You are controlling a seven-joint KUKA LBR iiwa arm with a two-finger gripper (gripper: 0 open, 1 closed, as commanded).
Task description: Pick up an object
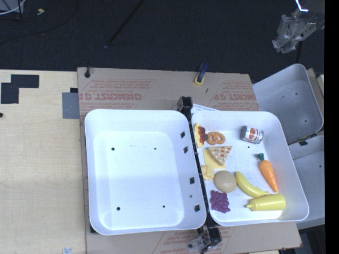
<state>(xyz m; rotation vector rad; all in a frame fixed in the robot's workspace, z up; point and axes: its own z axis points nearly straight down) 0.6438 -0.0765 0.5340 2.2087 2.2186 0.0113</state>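
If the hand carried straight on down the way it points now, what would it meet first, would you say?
Probably the grey metal plate below the hand, not the right bin. Depth is unclear from this slanted view, so this is only a likely guess.

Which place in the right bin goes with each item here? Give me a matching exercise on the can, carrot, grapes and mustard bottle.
Things:
1. can
2. carrot
3. grapes
4. mustard bottle

Places in the right bin:
A. near edge, by the divider between the bins
B. far part, right of the pretzel
C. near right corner, lying on its side
D. right side, just past the banana

Pairs: 1-B, 2-D, 3-A, 4-C
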